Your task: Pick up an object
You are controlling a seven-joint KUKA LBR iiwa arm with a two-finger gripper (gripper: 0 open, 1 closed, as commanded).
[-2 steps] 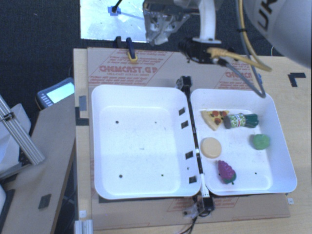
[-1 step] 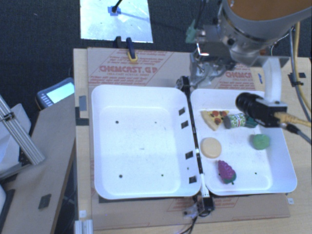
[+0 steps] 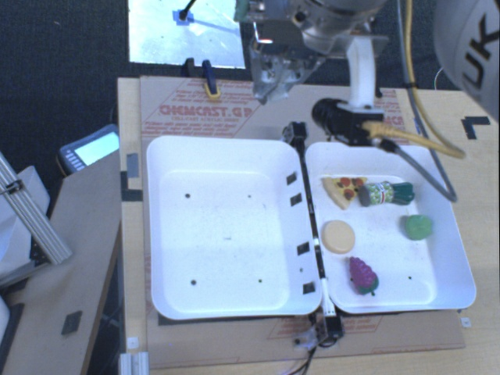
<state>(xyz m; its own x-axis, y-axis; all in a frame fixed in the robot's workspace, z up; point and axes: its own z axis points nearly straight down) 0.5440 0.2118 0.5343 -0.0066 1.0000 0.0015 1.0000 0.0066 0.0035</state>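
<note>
**Gripper high behind the bins, all objects in the right bin**

Gripper point(image 3: 269, 80) hung above the back edge of the worktop point(image 3: 133, 116), over the printed cardboard sheet point(image 3: 195, 109) and behind the seam between the two bins. Whether it was spread or pressed together could not be told; it was seen from above at a slant and partly blurred. Nothing was visible in it.

Left bin point(image 3: 226, 303) held no objects. Right bin point(image 3: 453, 287) held five: a pizza slice point(image 3: 344, 191) nearest the divider at the back, a small bottle point(image 3: 386, 193) just beside it and touching or nearly so, a green lump point(image 3: 418, 226) toward the right wall, a tan disc point(image 3: 339, 237) near the divider at mid-bin, and a purple grape bunch point(image 3: 362, 275) at the front.

Key relation: every candidate lay forward and to the right of the gripper in the camera view, toward the viewer. The pizza slice and bottle were nearest. The bottle's long axis ran roughly left to right across the bin, green cap end toward the right wall.

Judgement: the disc and green lump stood apart from neighbours, so either would allow a cleaner descent than the crowded pizza-and-bottle pair.
</note>
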